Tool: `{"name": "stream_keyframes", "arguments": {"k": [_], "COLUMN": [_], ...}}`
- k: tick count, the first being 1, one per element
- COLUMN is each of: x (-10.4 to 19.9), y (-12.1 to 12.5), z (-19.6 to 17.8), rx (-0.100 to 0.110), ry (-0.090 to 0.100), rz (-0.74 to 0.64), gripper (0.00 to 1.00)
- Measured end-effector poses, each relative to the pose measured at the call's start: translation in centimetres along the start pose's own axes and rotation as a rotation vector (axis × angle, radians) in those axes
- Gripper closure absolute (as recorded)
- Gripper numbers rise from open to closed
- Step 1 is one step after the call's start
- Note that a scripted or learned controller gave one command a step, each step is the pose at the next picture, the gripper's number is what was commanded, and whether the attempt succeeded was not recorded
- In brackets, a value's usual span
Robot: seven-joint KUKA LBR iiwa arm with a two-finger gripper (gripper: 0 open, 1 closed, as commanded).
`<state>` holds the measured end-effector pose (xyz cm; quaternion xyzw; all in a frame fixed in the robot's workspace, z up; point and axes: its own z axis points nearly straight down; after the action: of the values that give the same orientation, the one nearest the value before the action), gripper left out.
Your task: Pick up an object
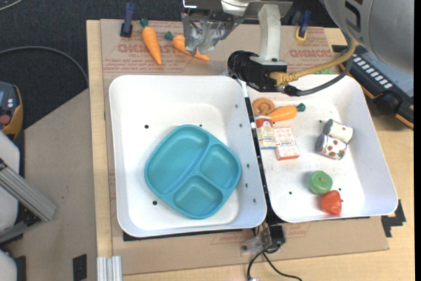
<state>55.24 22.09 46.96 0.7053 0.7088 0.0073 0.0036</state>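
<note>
My gripper (pixel 201 41) hangs over the cardboard behind the left bin (pixel 125 141), raised well above the bench. An orange carrot (pixel 179 44) lies on the cardboard right under it, partly covered by it. A second carrot (pixel 152 44) lies on the cardboard to its left. The left bin holds a teal divided plate (pixel 193 171). In the right bin (pixel 368 141) lie a small carrot (pixel 284 114), a brown ring-shaped piece (pixel 263 105), two small cartons (pixel 266 133) (pixel 287 144), a white spotted cup (pixel 334 139) on its side, a green round piece (pixel 320 181) and a red piece (pixel 331 202).
Blue clamps (pixel 127 20) (pixel 302 26) hold the cardboard at its back edge. The arm's body fills the top right above the right bin. The wall between the two bins (pixel 253 141) runs down the middle.
</note>
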Motion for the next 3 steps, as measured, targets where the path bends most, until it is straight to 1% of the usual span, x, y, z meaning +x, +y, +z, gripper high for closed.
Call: {"name": "stream_keyframes", "arguments": {"k": [1,2,3], "x": [-0.1,0.2,-5.1], "y": [2.1,0.4,-5.8], "z": [11.8,24.4,10.5], "rx": [0.028,0.029,0.004], "ry": [-0.011,-0.009,-0.001], "rz": [0.007,0.006,0.009], "gripper": [1.00,1.00,1.00]}}
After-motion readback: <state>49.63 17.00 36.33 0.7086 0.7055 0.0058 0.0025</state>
